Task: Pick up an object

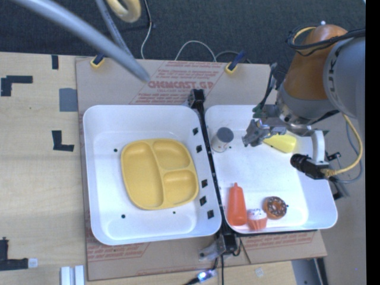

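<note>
My gripper [253,135] hangs low over the upper part of the right bin [320,218]. A yellow block-like object [282,142] lies right beside it on its right, partly hidden under the wrist. I cannot tell whether the two touch. A small grey can [223,138] stands just to the gripper's left, near the divider. Along the bin's front edge lie an orange bottle [236,205], a small cupcake [257,219] and a chocolate donut [276,207].
The left bin [101,159] holds a yellow divided plate [159,173]. A black divider [205,153] runs between the bins. A black fitting with a yellow cable [309,165] juts out at the right bin's right rim.
</note>
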Tool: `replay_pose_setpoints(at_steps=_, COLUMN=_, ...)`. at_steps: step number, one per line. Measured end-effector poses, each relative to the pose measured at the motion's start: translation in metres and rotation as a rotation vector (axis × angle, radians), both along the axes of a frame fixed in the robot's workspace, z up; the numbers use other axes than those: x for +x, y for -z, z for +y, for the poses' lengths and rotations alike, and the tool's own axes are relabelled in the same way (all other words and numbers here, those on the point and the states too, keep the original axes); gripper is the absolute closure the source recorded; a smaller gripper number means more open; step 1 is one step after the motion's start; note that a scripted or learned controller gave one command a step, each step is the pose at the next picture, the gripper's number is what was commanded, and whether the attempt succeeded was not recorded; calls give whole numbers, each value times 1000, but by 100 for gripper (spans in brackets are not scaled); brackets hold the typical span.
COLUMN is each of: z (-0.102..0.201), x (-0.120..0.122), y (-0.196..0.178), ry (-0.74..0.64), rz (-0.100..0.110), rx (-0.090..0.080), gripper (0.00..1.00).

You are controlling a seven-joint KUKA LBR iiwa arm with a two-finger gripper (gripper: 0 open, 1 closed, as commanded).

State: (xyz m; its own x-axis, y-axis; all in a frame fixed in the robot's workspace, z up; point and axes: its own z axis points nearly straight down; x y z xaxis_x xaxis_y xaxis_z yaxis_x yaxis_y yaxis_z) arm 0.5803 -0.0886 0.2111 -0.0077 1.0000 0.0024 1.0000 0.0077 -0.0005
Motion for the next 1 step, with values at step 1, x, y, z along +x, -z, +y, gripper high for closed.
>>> replay_pose_setpoints(at_steps=1, z=53, x=7, y=8, ry=1, rz=2, rx=-1, gripper=100)
